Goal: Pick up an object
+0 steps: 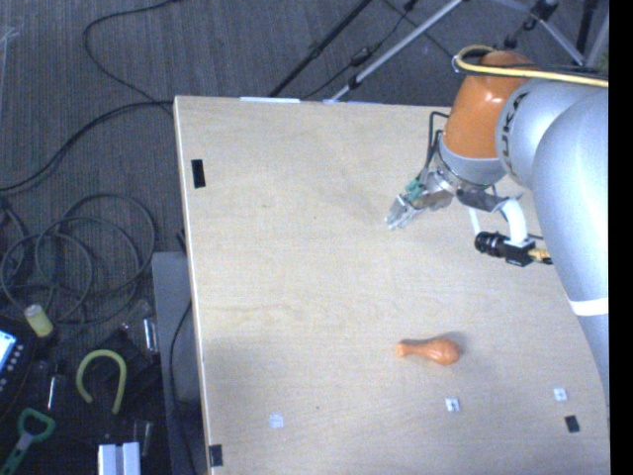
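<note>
Hovering gripper (401, 216): above bare bench (297, 265), fingers possibly spread, too blurred to tell.
Orange object (432, 349): lying well apart, nearer camera.

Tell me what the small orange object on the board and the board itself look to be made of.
Orange object: probably rubber or soft plastic, judging by its smooth, slightly glossy skin and bulb tapering to a neck; too small to be sure.
Board: apparently light wood or plywood, matte, pale tan with faint grain-like streaks.

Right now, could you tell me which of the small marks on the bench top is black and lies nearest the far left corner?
It is the black rectangular mark near the far left edge. The other black marks lie along the near edge, and the pale squares sit close to the orange object.
</note>
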`<state>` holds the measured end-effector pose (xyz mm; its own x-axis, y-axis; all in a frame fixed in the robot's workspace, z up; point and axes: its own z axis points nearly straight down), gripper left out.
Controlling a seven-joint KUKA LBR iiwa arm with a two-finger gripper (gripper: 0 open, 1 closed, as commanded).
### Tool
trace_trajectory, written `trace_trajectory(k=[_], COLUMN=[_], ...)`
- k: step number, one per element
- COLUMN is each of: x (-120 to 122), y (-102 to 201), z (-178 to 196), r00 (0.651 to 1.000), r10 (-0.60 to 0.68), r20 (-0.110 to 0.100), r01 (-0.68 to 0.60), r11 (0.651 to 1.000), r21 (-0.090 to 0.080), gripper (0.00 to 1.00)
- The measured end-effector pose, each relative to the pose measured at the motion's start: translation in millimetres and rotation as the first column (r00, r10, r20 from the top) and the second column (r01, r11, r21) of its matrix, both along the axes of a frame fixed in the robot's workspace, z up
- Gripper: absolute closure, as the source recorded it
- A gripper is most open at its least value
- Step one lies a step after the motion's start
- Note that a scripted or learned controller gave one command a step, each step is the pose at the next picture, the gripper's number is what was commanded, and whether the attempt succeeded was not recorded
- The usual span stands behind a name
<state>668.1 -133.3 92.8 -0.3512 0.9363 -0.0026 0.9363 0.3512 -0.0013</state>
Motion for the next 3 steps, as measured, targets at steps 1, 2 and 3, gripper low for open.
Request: trace_trajectory(k=[1, 2, 3], x=[-0.1, 0.0, -0.1], y=[0.1, 0.0, 0.1], z=[-0.1, 8.9, 8.8], r00=[1.000, 1.000, 1.000], r10=[0.000, -0.001, -0.001], r20=[0.000, 0.001, 0.000], r01=[0.000, 0.001, 0.001], r11=[1.000, 1.000, 1.000], r21=[0.000, 0.001, 0.001], gripper=[0.00, 1.00, 0.00])
